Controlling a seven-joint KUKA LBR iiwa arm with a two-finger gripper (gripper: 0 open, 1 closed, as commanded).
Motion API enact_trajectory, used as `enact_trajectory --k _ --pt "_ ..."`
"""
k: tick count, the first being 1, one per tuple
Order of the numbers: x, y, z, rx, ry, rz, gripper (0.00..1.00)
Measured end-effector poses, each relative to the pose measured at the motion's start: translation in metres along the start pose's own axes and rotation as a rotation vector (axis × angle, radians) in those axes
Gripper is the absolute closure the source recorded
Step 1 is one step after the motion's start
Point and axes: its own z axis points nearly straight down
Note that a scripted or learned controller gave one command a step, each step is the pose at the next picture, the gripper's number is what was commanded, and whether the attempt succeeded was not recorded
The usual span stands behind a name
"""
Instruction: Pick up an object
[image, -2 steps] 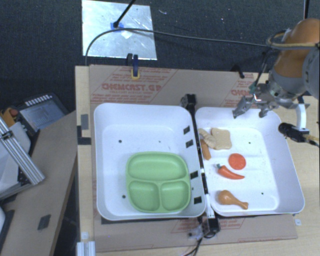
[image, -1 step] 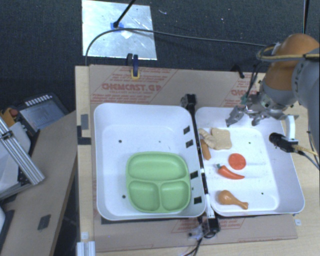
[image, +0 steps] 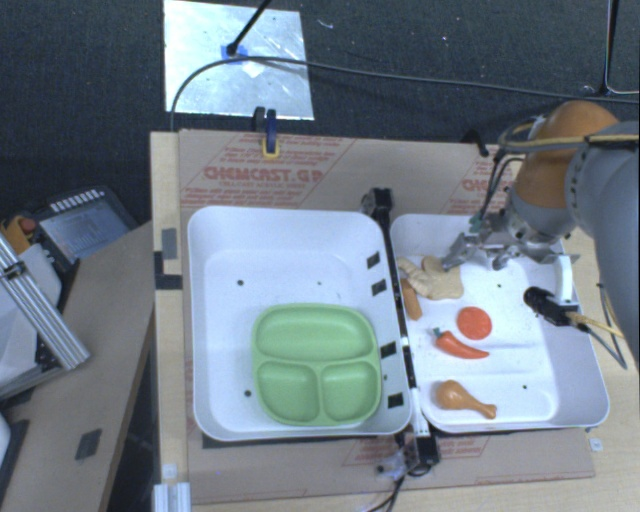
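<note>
Arm (image: 590, 170): grey with an orange band, it reached in from the right over the far end of the right bin.
Jaws: they hung low over the far part of the right bin, just beyond the beige pieces; whether they were open or closed could not be told, and no object was seen between them.
Right bin (image: 572, 385): shallow and white, it held all the small toy foods.
Beige pieces (image: 437, 283): pale, bread-like shapes lay near the bin's left wall, closest of all the objects to the jaws.
Orange stick (image: 410, 298): a slim, sausage-like piece lay along the left wall, touching the beige pieces.
Toy tomato (image: 474, 322): a round orange-red object sat near the middle of the bin, apart from the jaws.
Toy chili pepper (image: 460, 345): red with a small green stem, it lay just in front of the tomato.
Toy drumstick (image: 463, 398): tan, it lay on its side near the front edge, well apart from the jaws.
Left bin (image: 235, 250): white, it sat beside the right bin, the two joined by black clips (image: 380, 200) along the shared edge.
Green plate (image: 315, 362): a divided three-section plate lay flat in the near half of the left bin.
Counter (image: 265, 170): both bins rested on a brown sheet with red print.
</note>
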Motion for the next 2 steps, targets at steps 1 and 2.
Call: enact_trajectory --k 1,2 --pt "0.0 0.002 -0.015 -0.006 0.0 -0.001 1.0" --pt "-0.001 0.004 -0.08 -0.007 -0.001 -0.003 1.0"
